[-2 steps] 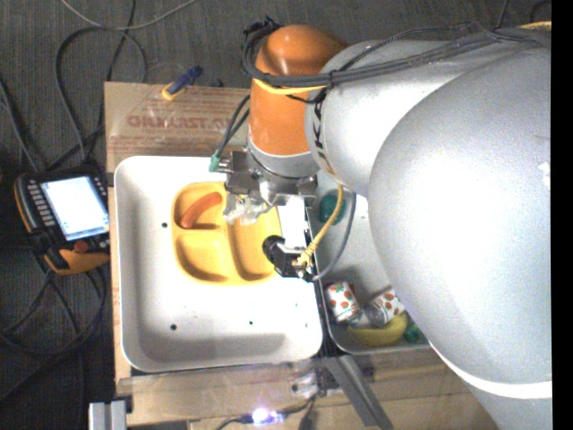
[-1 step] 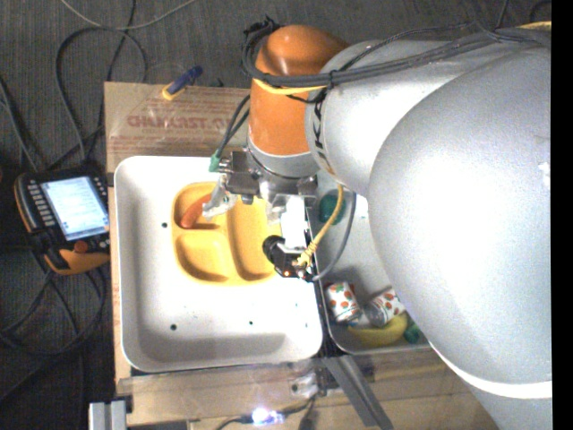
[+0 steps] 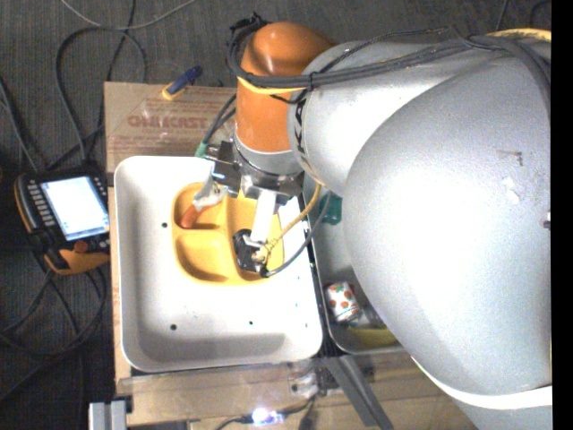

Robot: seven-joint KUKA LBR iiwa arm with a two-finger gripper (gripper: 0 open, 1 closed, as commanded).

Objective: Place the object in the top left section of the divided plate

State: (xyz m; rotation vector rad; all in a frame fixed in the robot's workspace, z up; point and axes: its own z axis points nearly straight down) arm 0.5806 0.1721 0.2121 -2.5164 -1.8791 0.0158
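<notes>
Arm [image 3: 430, 204] first: you see it reach in from the right, its orange band [image 3: 273, 79] above the far side of the left bin [image 3: 179, 330]. That white bin holds the yellow divided plate [image 3: 201, 262], which sits in the bin's far half, with the near half of the bin floor bare. The gripper [image 3: 210, 195] hangs over the plate's far edge, its pale tip pointing down and left toward the plate's far-left section.

Judging by this, you are late in the task. A small orange-red thing [image 3: 187, 213] appears to lie in that far-left section, just beside the gripper's tip, and it reads as the object to be placed. If so, the carrying is done and what is left is the release, if it is not yet made, and a clean lift away. The tint is close to the plate's own colour, so treat that reading with some caution.

Whether the gripper has hold of the object, merely touches it, or has let go, you cannot tell: the wrist covers the grasp.

A small patterned thing [image 3: 341, 301] lies under the arm, right of the left bin and well apart from the plate.
</notes>
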